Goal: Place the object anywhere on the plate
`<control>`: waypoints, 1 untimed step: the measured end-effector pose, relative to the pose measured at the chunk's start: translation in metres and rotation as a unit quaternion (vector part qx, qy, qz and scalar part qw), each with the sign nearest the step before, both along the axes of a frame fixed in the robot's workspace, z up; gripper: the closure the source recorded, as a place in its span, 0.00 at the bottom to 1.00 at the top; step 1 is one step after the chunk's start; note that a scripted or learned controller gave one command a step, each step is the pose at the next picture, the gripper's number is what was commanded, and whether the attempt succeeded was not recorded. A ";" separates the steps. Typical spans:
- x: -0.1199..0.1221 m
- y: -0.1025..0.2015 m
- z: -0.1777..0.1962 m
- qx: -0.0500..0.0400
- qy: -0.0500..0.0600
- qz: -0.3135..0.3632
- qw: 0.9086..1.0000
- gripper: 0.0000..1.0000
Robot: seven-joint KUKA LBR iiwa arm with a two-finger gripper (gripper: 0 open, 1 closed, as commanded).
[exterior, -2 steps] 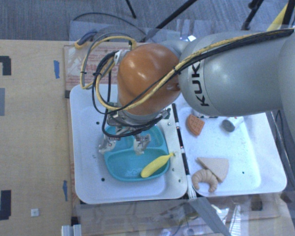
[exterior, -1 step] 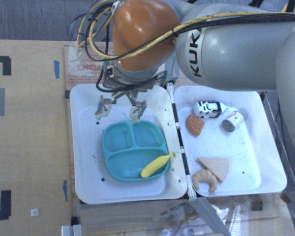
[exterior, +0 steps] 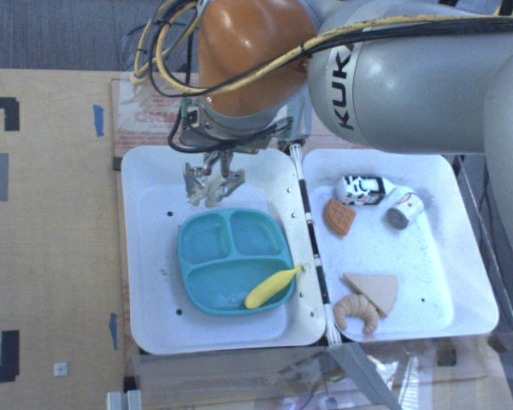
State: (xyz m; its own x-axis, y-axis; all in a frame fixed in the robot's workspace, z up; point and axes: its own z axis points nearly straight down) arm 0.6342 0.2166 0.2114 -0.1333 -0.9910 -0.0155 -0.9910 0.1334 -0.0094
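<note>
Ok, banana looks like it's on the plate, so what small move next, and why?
Probably just lift the gripper straight up and stop. The yellow toy banana already lies in the teal divided plate, its tip over the right rim, and the gripper hovers above the plate's far edge, apart from it.

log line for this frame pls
gripper: above left bin, behind plate | banana: on plate, lower compartment, tip over rim | right bin: croissant, four other items

The teal plate [exterior: 227, 250] is left open across its two upper compartments, while its lower right rim is taken up by a yellow banana [exterior: 269, 289]. Bare floor is seen in the left bin [exterior: 145, 229] around the plate. The space just above the plate is occupied by the claw [exterior: 212, 186].
</note>
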 end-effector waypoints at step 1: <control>-0.102 -0.047 -0.092 -0.006 0.004 0.146 0.989 1.00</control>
State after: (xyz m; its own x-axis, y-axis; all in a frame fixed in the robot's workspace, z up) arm 0.5327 0.1694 0.1196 0.1590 -0.9873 -0.0034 -0.9873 -0.1590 -0.0014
